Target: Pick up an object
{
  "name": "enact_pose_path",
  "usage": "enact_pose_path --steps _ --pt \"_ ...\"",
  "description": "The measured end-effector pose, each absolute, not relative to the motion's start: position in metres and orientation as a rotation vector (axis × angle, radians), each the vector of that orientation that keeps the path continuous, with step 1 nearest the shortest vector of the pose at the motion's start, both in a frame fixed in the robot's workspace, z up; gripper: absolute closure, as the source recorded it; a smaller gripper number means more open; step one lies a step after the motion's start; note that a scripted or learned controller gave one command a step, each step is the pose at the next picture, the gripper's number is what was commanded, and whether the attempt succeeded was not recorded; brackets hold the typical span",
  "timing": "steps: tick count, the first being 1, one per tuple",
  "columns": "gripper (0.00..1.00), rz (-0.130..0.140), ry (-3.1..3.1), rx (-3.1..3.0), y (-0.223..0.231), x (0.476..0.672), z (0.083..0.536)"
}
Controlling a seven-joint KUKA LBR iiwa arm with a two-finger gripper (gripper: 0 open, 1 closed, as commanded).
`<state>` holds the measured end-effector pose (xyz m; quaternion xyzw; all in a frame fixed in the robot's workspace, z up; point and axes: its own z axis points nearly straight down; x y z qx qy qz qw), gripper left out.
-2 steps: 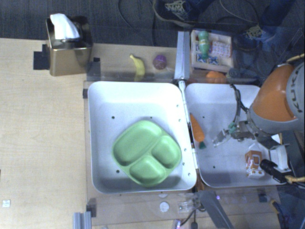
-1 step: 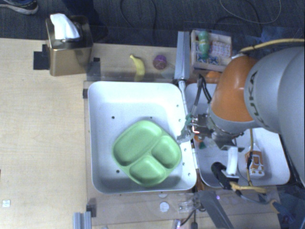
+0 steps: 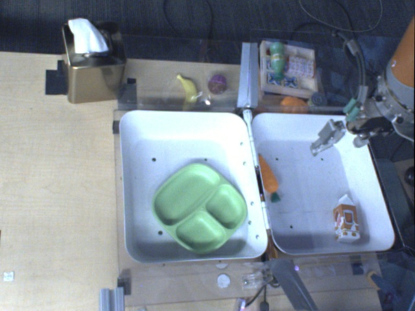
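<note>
My gripper hangs over the far right part of the right bin, reaching in from the right. Its fingers stand apart and open, with nothing between them. An orange carrot toy lies against the right bin's left wall. A small orange-and-white carton stands near the bin's front right corner, below and slightly right of the gripper. A green divided plate lies in the left bin.
Behind the bins lie a yellow banana, a purple ball, a picture box and an orange item. A brown tissue box stands at the far left. Cables run behind the arm.
</note>
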<state>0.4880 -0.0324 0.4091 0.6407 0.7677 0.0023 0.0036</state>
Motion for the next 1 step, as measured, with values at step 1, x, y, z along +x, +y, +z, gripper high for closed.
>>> enact_pose_path --steps 1 --pt "0.00 0.002 2.313 2.122 -0.0084 0.6387 0.2878"
